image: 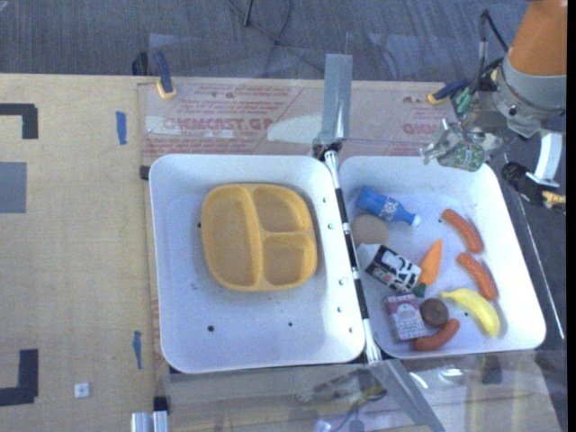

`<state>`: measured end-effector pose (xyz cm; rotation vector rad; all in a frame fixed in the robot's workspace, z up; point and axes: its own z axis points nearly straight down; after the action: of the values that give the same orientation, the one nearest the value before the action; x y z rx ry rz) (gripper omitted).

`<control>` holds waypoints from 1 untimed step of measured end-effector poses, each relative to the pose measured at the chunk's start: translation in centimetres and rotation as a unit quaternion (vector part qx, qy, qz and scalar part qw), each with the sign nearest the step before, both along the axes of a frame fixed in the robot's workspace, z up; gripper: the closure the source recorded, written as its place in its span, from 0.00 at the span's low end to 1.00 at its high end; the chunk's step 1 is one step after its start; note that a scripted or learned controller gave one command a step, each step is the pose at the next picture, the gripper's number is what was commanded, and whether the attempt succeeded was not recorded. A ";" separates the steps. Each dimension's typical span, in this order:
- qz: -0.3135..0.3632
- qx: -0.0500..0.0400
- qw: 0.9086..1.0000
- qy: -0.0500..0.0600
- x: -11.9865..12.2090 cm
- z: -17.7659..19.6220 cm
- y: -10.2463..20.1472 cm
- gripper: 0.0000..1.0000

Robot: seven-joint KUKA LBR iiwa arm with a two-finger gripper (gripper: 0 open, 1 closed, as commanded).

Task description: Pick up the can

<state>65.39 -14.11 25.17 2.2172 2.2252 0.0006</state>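
My gripper [457, 148] hangs over the far edge of the right bin [526, 313], below the orange band of the arm [540, 34]. Between its fingers sits a small green and silver can [467, 157], lifted off the bin floor and tilted. The gripper is shut on the can.
In the right bin lie a blue bottle [385, 207], a brown ball [368, 231], a black and white box [393, 269], a carrot [431, 261], sausages [462, 229], a banana [476, 310] and a red packet [405, 318]. The left bin [180, 331] holds a yellow divided plate [258, 236].
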 end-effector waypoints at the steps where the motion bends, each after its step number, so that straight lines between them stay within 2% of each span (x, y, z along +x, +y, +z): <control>1: -0.065 -0.001 0.998 -0.001 1.3 -2.6 -6.3 0.00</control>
<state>66.73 -20.41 22.55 2.3541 2.0741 0.0012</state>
